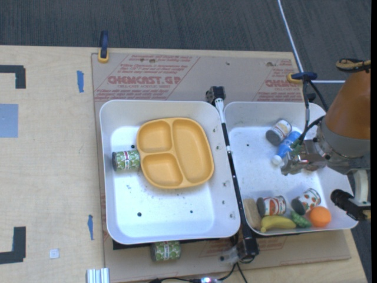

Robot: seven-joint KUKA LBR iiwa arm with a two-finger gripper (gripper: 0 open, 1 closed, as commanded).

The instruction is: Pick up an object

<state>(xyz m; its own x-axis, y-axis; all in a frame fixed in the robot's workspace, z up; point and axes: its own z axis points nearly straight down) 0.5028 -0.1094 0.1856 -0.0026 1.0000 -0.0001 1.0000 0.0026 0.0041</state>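
My gripper (296, 161) hangs over the right bin (253, 158), near its right side. A blue and white bottle (286, 145) lies just up and left of it, close to or touching the gripper's tip. Beside the bottle lies a grey can (278, 131). Along the bin's near edge sit a red-labelled can (271, 206), a banana (277, 223), a small green item (301, 220), an orange (320, 217) and another can (308, 199). The grey arm with its orange band (350, 108) covers the bin's right rim.
The left bin (165, 217) holds a yellow divided plate (175, 152) with a green can (125, 160) against its left edge. Another green can (166, 250) lies on the bench outside the bins, at the front. A black post (216, 94) stands between the bins at the back.
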